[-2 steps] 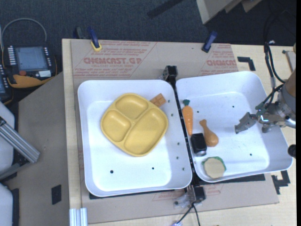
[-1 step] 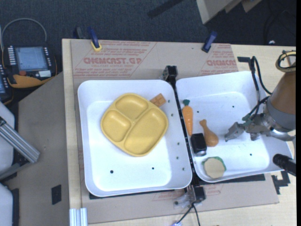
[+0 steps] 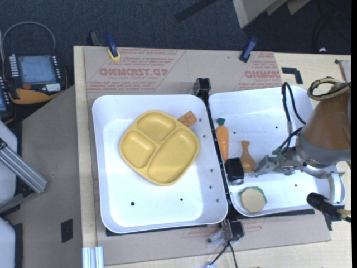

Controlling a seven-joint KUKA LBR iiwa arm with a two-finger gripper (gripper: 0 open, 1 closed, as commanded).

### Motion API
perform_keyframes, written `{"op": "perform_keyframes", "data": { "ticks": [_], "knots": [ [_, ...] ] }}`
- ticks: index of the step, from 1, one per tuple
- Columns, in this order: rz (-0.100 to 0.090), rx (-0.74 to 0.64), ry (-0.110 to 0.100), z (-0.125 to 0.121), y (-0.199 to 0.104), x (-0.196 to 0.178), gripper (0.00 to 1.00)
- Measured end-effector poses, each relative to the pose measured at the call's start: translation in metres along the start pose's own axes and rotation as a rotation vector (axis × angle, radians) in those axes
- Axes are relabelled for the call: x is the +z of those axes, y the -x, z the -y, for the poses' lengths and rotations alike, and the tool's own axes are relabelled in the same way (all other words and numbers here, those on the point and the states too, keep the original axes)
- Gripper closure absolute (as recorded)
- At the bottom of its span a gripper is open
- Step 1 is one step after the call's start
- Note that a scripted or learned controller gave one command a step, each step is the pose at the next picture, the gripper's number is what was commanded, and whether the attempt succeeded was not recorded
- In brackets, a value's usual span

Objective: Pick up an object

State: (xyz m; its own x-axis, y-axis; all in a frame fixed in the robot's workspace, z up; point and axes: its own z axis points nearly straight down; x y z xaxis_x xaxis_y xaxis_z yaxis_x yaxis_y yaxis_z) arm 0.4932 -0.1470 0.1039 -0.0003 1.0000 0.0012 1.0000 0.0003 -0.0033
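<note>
Objects for the pick, none lifted yet. Lying in the right white bin (image 3: 262, 102), near its left wall: orange toy carrot with a green top (image 3: 223, 140), small brown bottle-shaped piece (image 3: 246, 156), black rectangular block (image 3: 234, 170), and, nearer the front rim, round beige disc with a green edge (image 3: 252, 199). All resting on the bin floor; carrot, brown piece and black block close together, disc a little apart.

In the left white bin (image 3: 111, 205): yellow three-part plastic plate (image 3: 160, 148), with a small brown wooden block (image 3: 188, 118) just beside its far right edge.

Grey arm with orange band (image 3: 329, 133) reaching in from the right, low over the right bin. Gripper (image 3: 263, 168) pointed leftward, just beside the brown bottle-shaped piece and near the black block. Touching either or not: cannot tell. Clenched or released: cannot tell at this slant and size. Nothing seen held.

Judged progress: approach seemingly near its end, with the brown piece or the black block the likely target. Left to do: closing on one object, securing it, raising it clear of the bin floor. Crowding among the three neighbours a likely source of a missed or glancing grasp.
</note>
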Motion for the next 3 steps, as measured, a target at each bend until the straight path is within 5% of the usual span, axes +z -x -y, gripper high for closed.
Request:
{"op": "perform_keyframes", "data": {
  "ticks": [1,3],
  "knots": [
    [0.004,0.002,0.008,-0.002,0.001,-0.014,1.0],
    [0.004,-0.001,0.011,-0.006,-0.001,-0.135,1.0]
  ]
}}
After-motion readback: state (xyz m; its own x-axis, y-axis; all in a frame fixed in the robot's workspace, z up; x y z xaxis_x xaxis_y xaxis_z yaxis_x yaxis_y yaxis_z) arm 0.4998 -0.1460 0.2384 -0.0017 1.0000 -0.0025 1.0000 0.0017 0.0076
